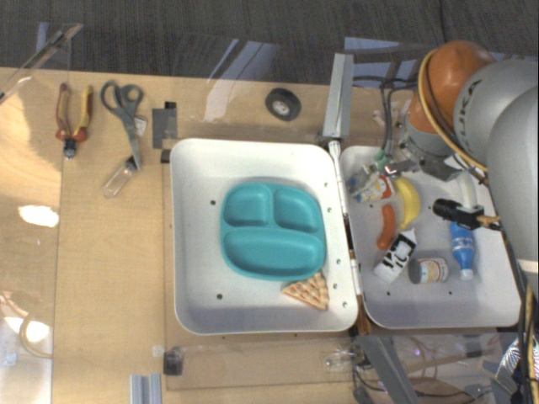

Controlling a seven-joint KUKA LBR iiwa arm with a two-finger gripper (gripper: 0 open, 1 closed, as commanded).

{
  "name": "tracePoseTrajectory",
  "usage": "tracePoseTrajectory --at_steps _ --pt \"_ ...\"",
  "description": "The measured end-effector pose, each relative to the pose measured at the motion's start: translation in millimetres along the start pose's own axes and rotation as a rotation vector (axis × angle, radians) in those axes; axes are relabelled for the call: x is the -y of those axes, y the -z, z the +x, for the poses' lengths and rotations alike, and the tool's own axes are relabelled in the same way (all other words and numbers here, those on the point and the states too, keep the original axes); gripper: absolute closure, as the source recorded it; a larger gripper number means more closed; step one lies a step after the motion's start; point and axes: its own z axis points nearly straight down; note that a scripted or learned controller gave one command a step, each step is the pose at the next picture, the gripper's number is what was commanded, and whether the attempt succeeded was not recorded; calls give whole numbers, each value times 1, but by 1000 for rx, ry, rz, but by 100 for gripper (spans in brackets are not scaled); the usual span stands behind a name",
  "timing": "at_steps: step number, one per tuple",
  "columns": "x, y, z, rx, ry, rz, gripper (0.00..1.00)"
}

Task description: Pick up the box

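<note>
My grey arm with its orange band (450,78) reaches in over the far end of the right shallow white bin (497,310). My gripper (389,160) sits low by that bin's far left corner; how it is set I cannot tell. The small black-and-white box (395,255) lies tilted on the bin floor, well apart from my gripper, just beside an orange-red sausage-shaped toy (386,225) and a yellow banana (408,202). A teal divided plate (272,230) rests in the left bin (194,225).

Black-and-white box (395,256) tilted in right bin (505,310)
</note>
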Motion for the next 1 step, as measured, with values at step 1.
tracePoseTrajectory --at_steps 1 --pt "14 146 25 4 -17 -11 100"
